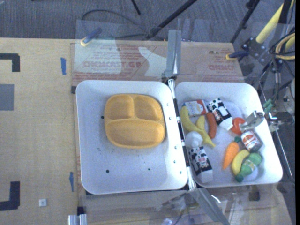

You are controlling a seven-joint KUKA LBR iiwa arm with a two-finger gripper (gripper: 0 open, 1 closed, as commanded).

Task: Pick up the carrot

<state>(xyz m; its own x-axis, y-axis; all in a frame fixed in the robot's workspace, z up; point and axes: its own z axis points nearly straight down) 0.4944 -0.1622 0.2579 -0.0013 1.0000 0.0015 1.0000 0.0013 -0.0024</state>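
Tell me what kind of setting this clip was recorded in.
Likely a robotics lab bench: two white bins sit side by side on a taped wooden bench, toy food such as the carrot fills one, and stand legs cross the floor behind.

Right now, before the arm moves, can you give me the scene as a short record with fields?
left bin: holds a yellow tray with three compartments
right bin: holds toy food
carrot: orange, lying in the right bin, near its front right, beside a lemon
other items: bananas, hot dog, egg, two milk cartons, can
gripper: over the right side of the right bin, apart from the carrot
carrot picked up: not yet
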